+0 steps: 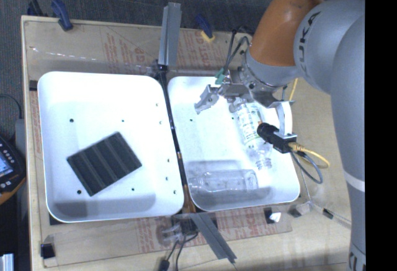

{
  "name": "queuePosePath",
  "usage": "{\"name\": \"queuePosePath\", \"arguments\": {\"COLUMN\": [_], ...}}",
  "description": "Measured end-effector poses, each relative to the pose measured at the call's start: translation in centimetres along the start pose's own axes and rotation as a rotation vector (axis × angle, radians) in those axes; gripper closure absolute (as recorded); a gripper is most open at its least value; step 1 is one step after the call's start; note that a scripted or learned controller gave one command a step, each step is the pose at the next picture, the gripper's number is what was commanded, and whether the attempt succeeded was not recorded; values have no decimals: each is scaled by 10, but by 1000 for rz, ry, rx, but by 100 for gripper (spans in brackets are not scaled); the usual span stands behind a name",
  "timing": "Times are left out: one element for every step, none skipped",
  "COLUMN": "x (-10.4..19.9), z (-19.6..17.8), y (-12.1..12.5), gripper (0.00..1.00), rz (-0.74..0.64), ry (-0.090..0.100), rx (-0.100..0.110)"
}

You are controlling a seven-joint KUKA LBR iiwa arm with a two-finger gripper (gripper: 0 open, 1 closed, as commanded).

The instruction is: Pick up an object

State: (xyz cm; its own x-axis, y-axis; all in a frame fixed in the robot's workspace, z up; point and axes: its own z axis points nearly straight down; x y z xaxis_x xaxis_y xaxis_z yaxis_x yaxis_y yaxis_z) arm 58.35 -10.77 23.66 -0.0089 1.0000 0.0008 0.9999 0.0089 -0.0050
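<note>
On the left, a white bin (pixel 99 139) sits on the bench (pixel 93 40). A dark ribbed pad (pixel 103 163) lies flat in it, toward the near side. Just beside it on the right is a second white bin (pixel 205 139). A clear plastic box (pixel 222 178) lies at its near end. A clear plastic bottle (pixel 253 130) with a white label lies along its right side. The end effector (pixel 220 97) hangs over the far part of this right bin. Its fingers (pixel 205 102) are spread apart, with nothing between them. The bottle's far end is close under the wrist. The big grey arm (pixel 329 34) with its orange band comes in from the right.
</note>
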Motion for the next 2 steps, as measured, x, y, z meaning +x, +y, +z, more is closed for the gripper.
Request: {"name": "queuePosePath", "arguments": {"x": [0,-59], "z": [0,-21], "y": [0,-21], "gripper": [0,0], "rz": [0,-131], "ry": [0,-3], "rx": [0,-6]}}
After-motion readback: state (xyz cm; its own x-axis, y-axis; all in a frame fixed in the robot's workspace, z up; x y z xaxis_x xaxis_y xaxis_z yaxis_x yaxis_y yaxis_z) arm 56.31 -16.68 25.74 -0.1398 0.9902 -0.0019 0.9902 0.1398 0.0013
